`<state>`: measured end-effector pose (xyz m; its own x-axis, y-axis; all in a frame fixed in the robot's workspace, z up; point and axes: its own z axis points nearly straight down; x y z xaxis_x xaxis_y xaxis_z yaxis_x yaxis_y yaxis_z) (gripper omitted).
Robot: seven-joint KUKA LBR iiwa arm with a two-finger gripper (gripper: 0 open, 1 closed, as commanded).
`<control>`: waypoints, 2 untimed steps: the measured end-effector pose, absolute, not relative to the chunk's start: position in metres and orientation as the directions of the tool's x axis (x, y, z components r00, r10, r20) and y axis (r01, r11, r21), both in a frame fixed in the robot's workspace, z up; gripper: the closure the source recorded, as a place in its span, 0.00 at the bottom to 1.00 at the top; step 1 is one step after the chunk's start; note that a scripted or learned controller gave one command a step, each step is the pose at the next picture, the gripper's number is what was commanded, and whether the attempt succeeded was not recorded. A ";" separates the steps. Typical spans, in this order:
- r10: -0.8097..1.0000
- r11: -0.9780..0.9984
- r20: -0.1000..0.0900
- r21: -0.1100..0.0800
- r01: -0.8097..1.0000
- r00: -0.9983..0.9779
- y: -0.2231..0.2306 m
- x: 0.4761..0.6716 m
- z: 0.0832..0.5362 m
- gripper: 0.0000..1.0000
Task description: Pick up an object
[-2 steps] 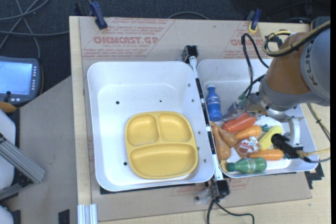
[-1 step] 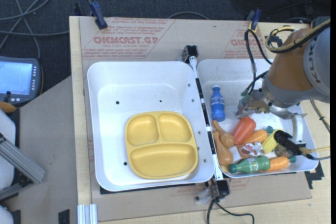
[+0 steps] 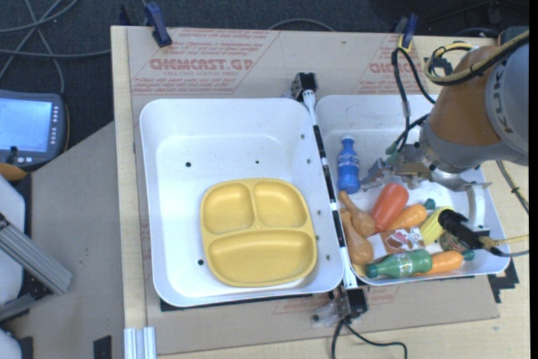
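Nearest the camera, a green plastic toy bottle with a red-and-white label lies on its side against the front wall of the shallow white bin on the view's right, end to end with a small orange toy carrot. I cannot read the label's print. Both probably slid down and lodged against that wall, as loose things do when tipped in.

Just behind them is a heap of two tan toy drumsticks, a red-orange toy pepper and a yellow toy corn cob, all touching or overlapping. These are the candidates for the pick, and their crowding would make a clean grasp awkward. A blue toy bottle with a white band lies apart by the dividing wall and looks the easier target.

The gripper hangs low between the blue bottle and the pepper. Whether it is open or closed I cannot tell, and nothing can be seen held in it.

The neighbouring white bin holds a yellow three-compartment plastic plate.

Farthest off, the cardboard sheet under the bins reads "CHEMCAST GP" in red, and two blue clamps pin it to the bench
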<state>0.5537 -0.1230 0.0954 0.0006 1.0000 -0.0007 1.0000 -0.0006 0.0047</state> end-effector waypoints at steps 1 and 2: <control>1.000 -0.001 0.001 -0.002 1.000 0.001 -0.114 0.512 0.084 0.00; 1.000 -0.001 0.000 0.001 1.000 0.001 -0.104 0.479 0.085 0.00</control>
<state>0.4789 -0.1041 0.0852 0.0009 1.0000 -0.0001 1.0000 -0.0009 0.0013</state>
